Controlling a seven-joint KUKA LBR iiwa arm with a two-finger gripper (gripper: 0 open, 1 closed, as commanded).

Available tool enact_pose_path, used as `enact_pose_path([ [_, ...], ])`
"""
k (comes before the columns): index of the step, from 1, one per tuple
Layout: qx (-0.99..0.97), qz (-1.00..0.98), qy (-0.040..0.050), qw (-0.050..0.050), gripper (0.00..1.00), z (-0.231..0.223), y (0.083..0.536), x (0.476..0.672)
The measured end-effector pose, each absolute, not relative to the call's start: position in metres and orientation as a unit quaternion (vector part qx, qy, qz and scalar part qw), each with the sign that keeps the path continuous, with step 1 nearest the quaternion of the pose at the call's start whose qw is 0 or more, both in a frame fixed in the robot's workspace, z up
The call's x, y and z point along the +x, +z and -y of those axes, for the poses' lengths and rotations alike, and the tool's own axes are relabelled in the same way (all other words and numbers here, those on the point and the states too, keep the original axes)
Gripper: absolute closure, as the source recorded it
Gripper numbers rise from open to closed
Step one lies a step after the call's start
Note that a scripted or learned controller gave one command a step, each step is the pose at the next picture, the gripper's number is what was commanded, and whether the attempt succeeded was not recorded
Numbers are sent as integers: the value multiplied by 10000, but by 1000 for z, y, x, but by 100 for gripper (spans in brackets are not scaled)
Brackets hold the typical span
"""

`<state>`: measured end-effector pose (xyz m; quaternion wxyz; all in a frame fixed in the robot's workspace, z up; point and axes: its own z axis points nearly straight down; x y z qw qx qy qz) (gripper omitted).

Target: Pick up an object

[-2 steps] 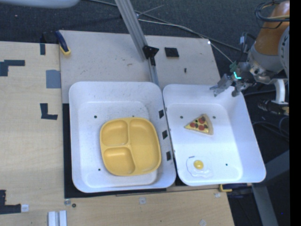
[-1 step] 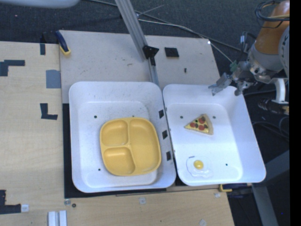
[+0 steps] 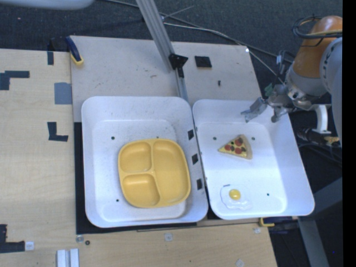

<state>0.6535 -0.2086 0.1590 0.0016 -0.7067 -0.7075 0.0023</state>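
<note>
- Sitting in the left bin point(image 3: 100, 115), a yellow divided plate point(image 3: 154, 172) lies flat; no writing is legible on it.
- The right bin point(image 3: 289, 166) holds a toy pizza slice point(image 3: 236, 147) and, nearer the front, a toy fried egg point(image 3: 234, 197).
- The tool point(image 3: 266, 109) hangs over the right bin's back-right corner, fingers spread, gripping nothing.

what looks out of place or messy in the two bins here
Nothing stands out. The yellow divided plate lies flat in the left bin. The pizza slice and the fried egg lie apart in the right bin, nothing spilled. The gripper is over that bin's far edge.
</note>
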Motion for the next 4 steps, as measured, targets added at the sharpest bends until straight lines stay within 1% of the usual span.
enact_pose_path([
  [1,-7064,7078,22,15,0,209,115,653],
  [2,-7062,7080,8,-14,0,209,85,654],
  [3,-7056,7086,5,-34,100,209,97,655],
  [4,-7063,7079,-13,-15,100,200,145,659],
])
